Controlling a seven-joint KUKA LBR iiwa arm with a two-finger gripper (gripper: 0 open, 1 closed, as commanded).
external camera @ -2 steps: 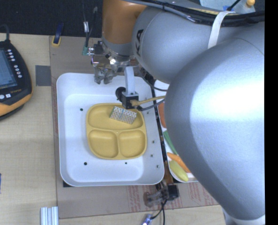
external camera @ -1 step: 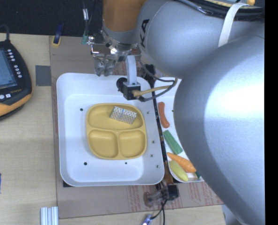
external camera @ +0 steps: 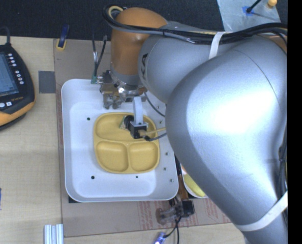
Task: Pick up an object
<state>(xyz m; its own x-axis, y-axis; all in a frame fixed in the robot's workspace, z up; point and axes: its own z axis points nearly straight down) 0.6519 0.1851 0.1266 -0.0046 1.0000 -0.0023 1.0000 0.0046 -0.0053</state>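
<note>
— Where's the yellow divided plate (external camera: 125,149)?
— In the left white bin (external camera: 77,136), just beside the gripper (external camera: 114,101) (which hangs at its far rim).
— Gripper apart or together?
— Can't tell from here.

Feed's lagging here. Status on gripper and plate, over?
Gripper at far end of left bin, just beyond yellow divided plate. Plate flat in bin, no grasp seen. Arm overhangs bin's right rim.

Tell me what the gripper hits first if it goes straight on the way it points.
The gripper would likely meet the white bin floor by the far rim of the yellow plate; depth unclear.
</note>
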